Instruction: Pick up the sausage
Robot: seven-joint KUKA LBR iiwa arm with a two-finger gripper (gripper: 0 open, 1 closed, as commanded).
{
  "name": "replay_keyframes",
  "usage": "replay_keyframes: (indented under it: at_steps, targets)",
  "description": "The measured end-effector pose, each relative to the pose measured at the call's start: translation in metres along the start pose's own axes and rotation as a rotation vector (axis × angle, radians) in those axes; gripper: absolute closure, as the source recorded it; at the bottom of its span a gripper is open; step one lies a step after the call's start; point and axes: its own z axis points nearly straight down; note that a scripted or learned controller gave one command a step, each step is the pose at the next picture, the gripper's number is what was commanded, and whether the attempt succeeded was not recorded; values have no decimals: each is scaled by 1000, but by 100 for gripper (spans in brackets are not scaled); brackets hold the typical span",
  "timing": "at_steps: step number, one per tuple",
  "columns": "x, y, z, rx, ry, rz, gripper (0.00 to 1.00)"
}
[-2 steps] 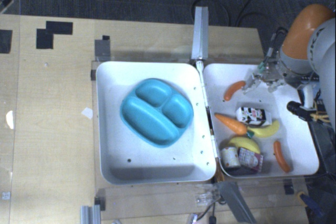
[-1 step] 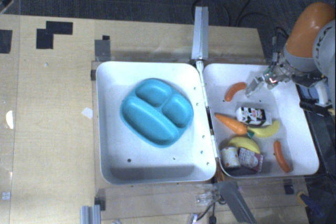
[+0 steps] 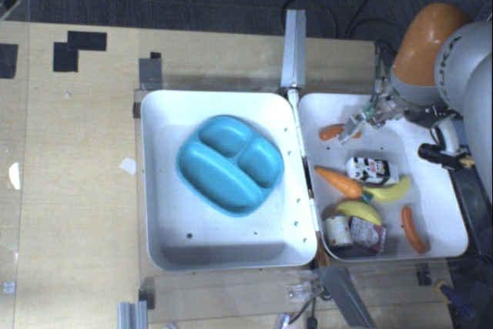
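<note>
1. Reaching in from the right, the arm (image 3: 454,50) hangs over the far part of the right bin (image 3: 443,166), its jaws (image 3: 356,127) low near the bin's far-left corner.
2. The jaws sit right at a small orange piece (image 3: 331,132) lying by the divider wall; whether they are open, closed or gripping it, I cannot tell.
3. The sausage (image 3: 414,230) lies in the near-right corner of the right bin, close to the right wall and near the front rim, well apart from the jaws.
4. Its long axis runs roughly far-to-near, tilted slightly so the near end points toward the right wall.
5. Bare bin floor lies on the sausage's far side and to its left; a crumpled packet (image 3: 368,235) and a can (image 3: 337,230) sit further left.
6. A banana (image 3: 389,191), a second banana (image 3: 359,211), a carrot (image 3: 339,181) and a small carton (image 3: 369,167) crowd the bin's middle.
7. The left bin (image 3: 162,189) holds a blue divided plate (image 3: 229,164) with open floor all round it.
</note>
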Motion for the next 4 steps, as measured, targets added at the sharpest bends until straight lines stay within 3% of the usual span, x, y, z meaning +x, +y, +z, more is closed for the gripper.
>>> replay_keyframes:
  at_steps: [1,2,3,4]
  targets:
    - [25,12,0,-6,1,97,0]
    - [39,19,-95,-11,4,-43,0]
    - [40,21,-106,-14,3,-45,100]
    - [40,21,-105,-14,3,-45,0]
